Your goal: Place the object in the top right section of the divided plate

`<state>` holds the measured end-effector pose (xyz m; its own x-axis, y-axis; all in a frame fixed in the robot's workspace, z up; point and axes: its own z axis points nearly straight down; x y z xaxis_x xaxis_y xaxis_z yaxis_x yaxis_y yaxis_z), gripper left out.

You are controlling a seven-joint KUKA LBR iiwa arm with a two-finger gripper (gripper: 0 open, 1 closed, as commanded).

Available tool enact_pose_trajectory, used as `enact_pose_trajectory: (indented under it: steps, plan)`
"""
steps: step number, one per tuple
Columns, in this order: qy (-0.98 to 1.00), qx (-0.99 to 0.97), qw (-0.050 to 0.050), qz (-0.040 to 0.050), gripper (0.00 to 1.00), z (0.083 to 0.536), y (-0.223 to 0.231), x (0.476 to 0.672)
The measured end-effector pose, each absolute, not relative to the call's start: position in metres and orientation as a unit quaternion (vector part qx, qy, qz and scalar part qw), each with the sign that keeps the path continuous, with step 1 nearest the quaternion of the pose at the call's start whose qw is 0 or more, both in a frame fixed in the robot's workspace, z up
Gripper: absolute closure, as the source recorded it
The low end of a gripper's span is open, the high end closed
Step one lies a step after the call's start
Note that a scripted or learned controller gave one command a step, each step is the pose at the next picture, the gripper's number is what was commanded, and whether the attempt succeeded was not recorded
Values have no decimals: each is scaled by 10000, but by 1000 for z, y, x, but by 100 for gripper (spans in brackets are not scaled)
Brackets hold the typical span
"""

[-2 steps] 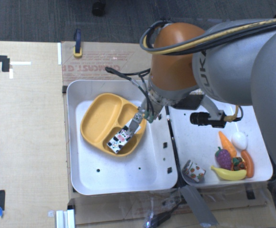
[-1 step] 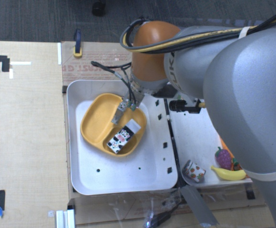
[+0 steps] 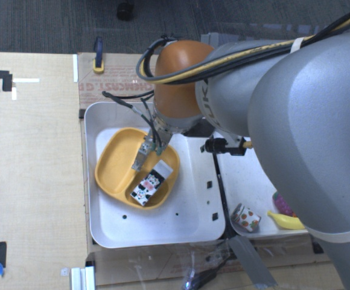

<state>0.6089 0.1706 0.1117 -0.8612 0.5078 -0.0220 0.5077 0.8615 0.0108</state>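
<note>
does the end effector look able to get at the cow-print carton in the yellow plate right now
Probably yes. The end effector hangs over the yellow plate, just above the cow-print carton, which lies exposed in the plate with nothing on top of it or between the two.

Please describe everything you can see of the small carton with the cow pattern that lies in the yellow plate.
The carton is a small box, white with black cow patches and a grey-white top end, like printed card. It lies on its side, slanted, in the lower right part of the yellow plate, its lower end near the rim. The plate sits in the left white bin. The end effector is just above its upper end; contact cannot be judged.
</note>
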Motion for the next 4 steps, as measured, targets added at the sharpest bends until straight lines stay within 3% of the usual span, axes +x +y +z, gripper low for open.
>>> enact_pose_trajectory:
  steps: [1,2,3,4]
  plan:
    - [9733,2282,229,60,0,107,183,588]
    - [9562,2920,195,97,0,105,226,539]
    - [9403,3395,206,128,0,107,226,493]
    - [9230,3849,7,-8,0,121,202,590]
